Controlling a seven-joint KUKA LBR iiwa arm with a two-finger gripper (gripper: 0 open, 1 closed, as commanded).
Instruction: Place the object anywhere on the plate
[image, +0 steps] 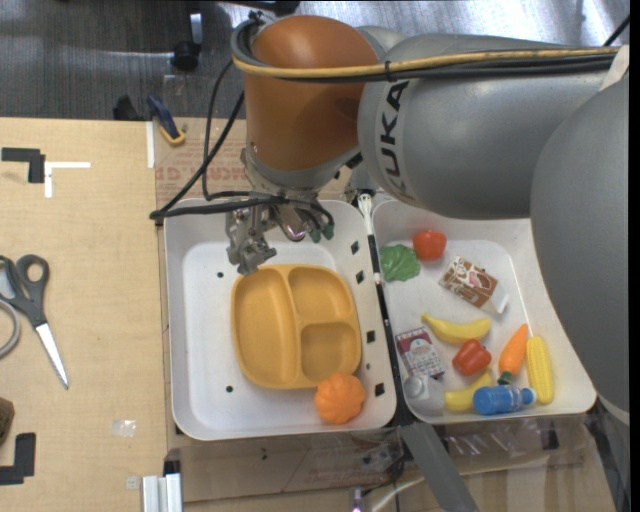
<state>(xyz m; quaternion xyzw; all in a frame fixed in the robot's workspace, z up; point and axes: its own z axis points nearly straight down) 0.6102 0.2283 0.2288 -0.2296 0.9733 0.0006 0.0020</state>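
Yellow divided plate (296, 325) sits mid left bin (190, 330). Jaws (250, 250) hang at the plate's 11 o'clock rim; can't tell if released or clenched. Orange round fruit toy (340, 398), likely the object, touches the plate's 5 o'clock edge, diagonally opposite.

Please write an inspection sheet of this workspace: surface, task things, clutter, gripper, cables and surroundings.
Surface: two white bins side by side, left bin and right bin, on a wooden bench.
Job's things: yellow divided plate in the left bin; orange fruit toy at its near corner, whether overlapping the rim or just beside it I cannot tell.
Clutter: right bin holds a banana, tomato, blue bottle and other toy foods.
Gripper: gripper above the plate's far edge, nothing seen held.
Cables: black cables run beside the wrist.
Surroundings: scissors on the bench, left.
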